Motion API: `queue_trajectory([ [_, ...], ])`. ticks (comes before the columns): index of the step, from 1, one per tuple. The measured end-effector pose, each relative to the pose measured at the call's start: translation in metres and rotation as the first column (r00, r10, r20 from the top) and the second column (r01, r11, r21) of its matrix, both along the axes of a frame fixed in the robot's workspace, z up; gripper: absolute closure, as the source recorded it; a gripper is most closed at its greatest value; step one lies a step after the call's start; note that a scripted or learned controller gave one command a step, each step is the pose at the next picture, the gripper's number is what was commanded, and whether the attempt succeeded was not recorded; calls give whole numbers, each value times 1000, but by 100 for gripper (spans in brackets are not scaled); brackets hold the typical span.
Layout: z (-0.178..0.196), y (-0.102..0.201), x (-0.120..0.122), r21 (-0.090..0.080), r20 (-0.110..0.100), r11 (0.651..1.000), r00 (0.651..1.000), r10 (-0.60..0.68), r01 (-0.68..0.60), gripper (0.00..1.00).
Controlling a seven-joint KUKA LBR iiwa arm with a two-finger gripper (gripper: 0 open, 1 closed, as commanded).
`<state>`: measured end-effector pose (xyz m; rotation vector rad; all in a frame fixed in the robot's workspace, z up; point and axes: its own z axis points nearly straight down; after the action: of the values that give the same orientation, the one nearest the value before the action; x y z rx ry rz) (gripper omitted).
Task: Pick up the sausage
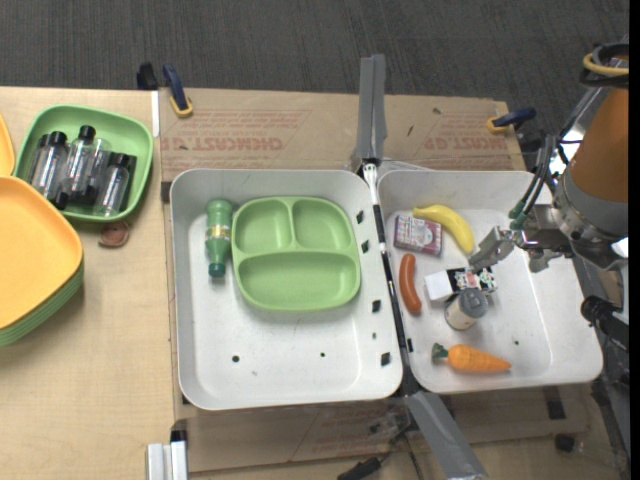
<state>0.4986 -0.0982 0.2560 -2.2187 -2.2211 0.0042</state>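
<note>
Here, going left to right: a green tray of bottles [82,171] sits upper left on the worktop [90,368], then the left bin [190,298] with a green bottle [217,236] beside a divided plate [296,252]. The sausage [409,283] lies upright in the frame against the right bin's [560,338] left wall, below a pink packet [417,233] and banana [448,224]. It looks light, smooth and probably slippery, a toy by my guess; pinching across its narrow middle seems best, though the wall crowds one side. The end effector [487,252] hovers right of it, near a white block [439,286] and cup [464,308]; I cannot tell how far apart it stands, and nothing shows in its grasp. A carrot [472,360] lies below.
</note>
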Motion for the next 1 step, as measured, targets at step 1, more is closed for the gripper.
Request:
queue_trajectory([
  [1, 8, -1, 0, -1, -2, 1000, 1000, -3, 3, 100],
])
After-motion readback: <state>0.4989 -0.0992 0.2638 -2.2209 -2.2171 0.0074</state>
